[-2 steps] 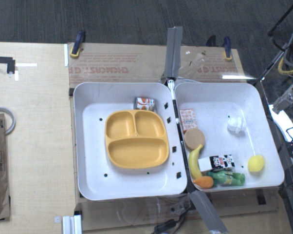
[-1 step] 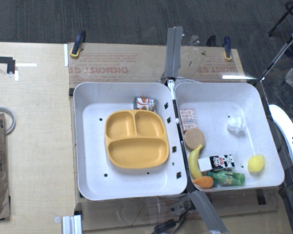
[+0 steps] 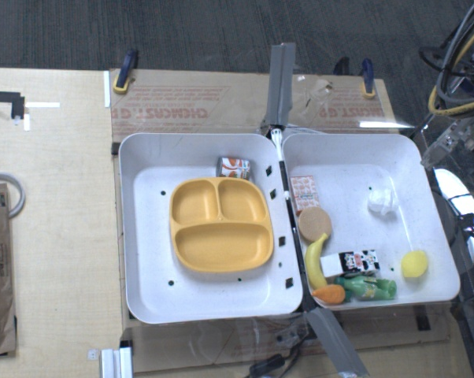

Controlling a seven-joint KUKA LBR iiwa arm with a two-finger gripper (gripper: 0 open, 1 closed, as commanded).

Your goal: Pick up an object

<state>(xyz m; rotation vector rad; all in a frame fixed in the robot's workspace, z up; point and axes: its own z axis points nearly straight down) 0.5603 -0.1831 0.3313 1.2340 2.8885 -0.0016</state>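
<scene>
- Your easiest pick looks like the yellow ball [image 3: 414, 264], alone near the right wall of the right bin [image 3: 410, 152], on the side nearest the arm [image 3: 451, 142].
- The banana [image 3: 316, 260] lies lengthwise along the divider, touching a round brown disc [image 3: 314, 223], with a black-and-white carton [image 3: 357, 262] just beside it.
- The arm is cut off at the right edge, so you cannot tell whether the gripper is apart or together.
- The crumpled white item [image 3: 383, 201] is hard to identify.
</scene>
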